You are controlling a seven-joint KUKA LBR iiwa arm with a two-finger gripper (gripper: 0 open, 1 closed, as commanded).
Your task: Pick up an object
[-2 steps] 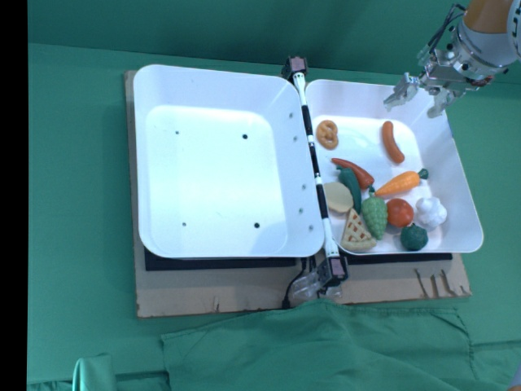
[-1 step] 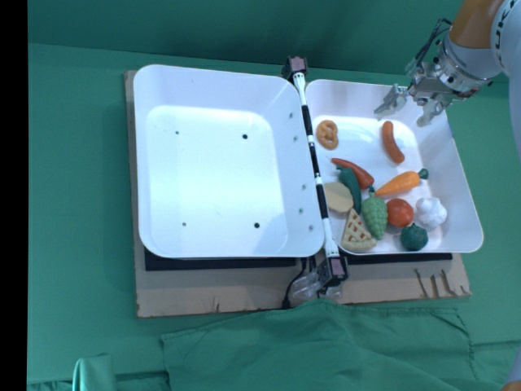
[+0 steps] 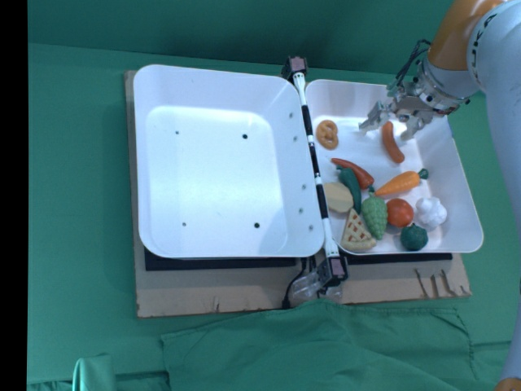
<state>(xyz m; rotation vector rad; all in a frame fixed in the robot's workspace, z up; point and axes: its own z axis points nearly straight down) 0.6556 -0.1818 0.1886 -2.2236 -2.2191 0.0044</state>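
Two shallow white bins sit side by side on a brown cardboard sheet [image 3: 236, 296], which lies on the green-covered surface [image 3: 73, 177]. Left bin [image 3: 151, 210]: bare floor with four small dark dots and a bright glare patch toward its far-left corner. Right bin [image 3: 466, 218]: rim runs to the cardboard's right end. A black-and-white striped bar [image 3: 314, 165] runs along the seam between the bins, with a dark fitting at its far end and a clear clamp-like piece [image 3: 313, 282] at the near end. A loose fold of green cloth [image 3: 317, 349] lies in front of the cardboard.
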